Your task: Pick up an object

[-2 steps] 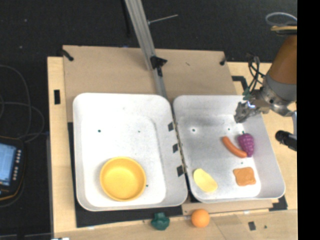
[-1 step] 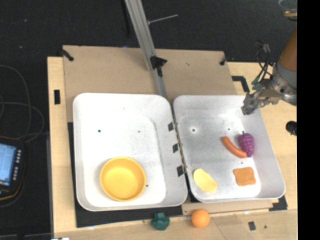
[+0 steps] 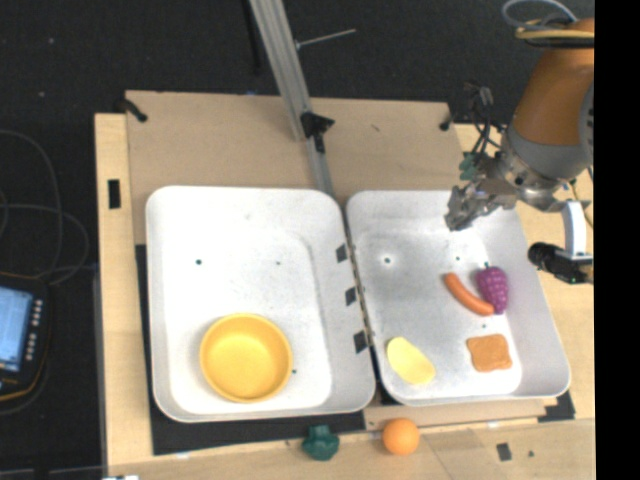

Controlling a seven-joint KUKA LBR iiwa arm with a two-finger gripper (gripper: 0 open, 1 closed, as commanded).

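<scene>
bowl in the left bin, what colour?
Yellow; the bowl sits in the left bin, seen in the camera view.

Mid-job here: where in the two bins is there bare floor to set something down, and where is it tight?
Left bin: all bare above the yellow bowl. Right bin: bare in its left and middle, between the divider and the carrot. Crowded along its right and bottom: carrot touching grapes, toast, yellow piece. The pincer hangs over the top right.

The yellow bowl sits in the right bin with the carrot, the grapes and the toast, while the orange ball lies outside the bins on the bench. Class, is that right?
Not quite. The camera view shows the yellow bowl alone in the left bin. The carrot, grapes and toast are in the right bin, and the orange ball does lie outside on the bench.
</scene>
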